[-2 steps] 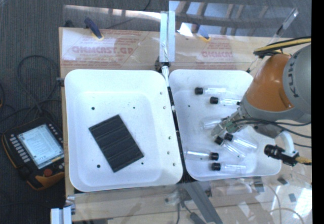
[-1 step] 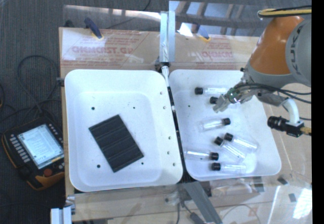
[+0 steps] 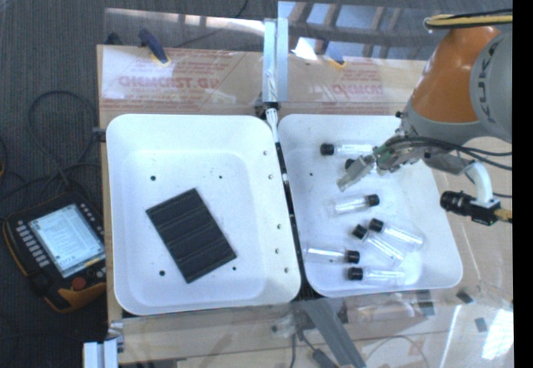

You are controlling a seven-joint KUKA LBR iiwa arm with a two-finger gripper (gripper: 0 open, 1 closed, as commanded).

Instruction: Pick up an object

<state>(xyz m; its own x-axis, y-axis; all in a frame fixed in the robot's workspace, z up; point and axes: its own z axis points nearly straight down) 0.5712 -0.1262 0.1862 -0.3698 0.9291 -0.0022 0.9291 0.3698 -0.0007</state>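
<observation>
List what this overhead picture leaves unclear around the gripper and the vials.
- Gripper, camera view: too small and blurred to tell whether it grips anything.
- Vials in the right bin: clear bodies fade into the white floor; contents unreadable.
- Arm: cut off by the right edge.

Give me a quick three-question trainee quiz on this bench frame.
1. True or false: the dark ribbed panel lies in the right bin.
2. Which bin does the gripper hang over? A) left bin B) right bin
3. Fill in: the clear vials have ____ caps.

Key: 1 false, it lies in the left bin. 2 B. 3 black.
</observation>
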